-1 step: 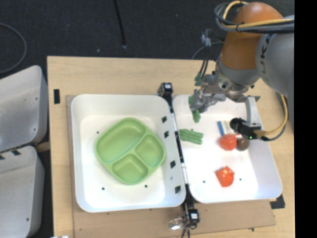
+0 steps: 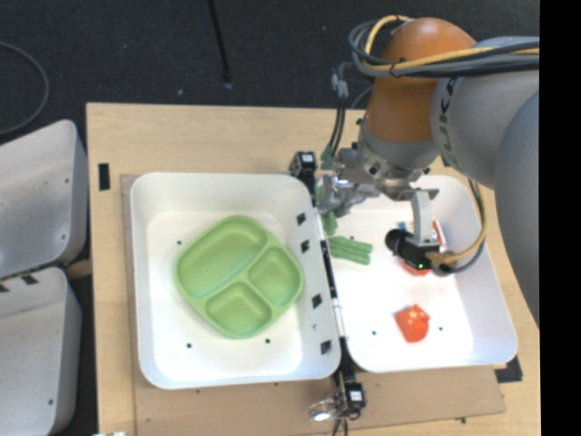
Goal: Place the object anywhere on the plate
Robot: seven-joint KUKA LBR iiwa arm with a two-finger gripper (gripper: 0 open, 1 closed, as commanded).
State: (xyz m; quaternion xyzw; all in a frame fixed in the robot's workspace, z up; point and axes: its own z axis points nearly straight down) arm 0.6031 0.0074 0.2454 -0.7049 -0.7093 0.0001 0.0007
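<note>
A light green divided plate (image 2: pixel 239 275) with three compartments lies in the middle of the left bin (image 2: pixel 154 352). A green bean-like object (image 2: pixel 350 249) lies in the right bin (image 2: pixel 472 334) near its left wall. A small green piece (image 2: pixel 329 220) shows just below my gripper (image 2: pixel 334 200), which hangs over the top left of the right bin, close to the divide between the bins. The wrist hides what lies between the gripper and that piece. A red object (image 2: pixel 413 323) rests lower in the right bin, apart from the gripper.
A black and red fitting (image 2: pixel 416 245) on a cable hangs from the wrist over the right bin. The arm's orange band (image 2: pixel 413 80) and grey body cover the bin's upper right. Black clips line the wall between the bins (image 2: pixel 320 271).
</note>
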